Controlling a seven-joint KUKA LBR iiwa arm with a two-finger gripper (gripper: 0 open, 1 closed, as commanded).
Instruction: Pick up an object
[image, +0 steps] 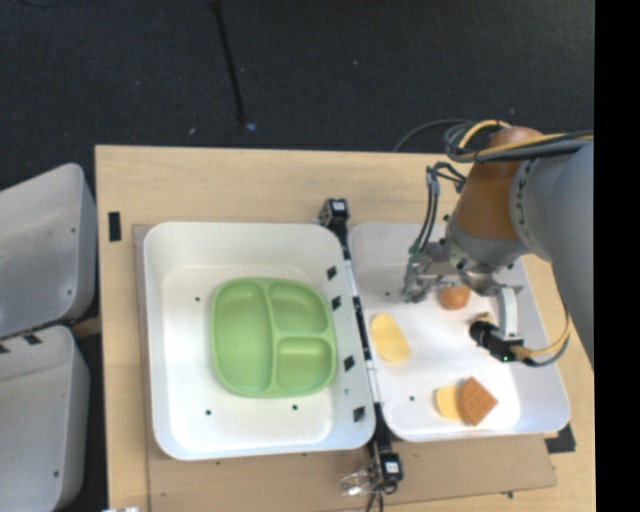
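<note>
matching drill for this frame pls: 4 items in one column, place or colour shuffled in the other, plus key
Things:
1. tray
2. orange ball
3. yellow piece
4. brown block

Descriptions:
A. right bin, near the divider between the bins
B. green, with compartments, in the left bin
C. right bin, near its front edge, touching a small yellow piece
D. right bin, just beside the gripper

Pairs: 1-B, 2-D, 3-A, 4-C
</note>
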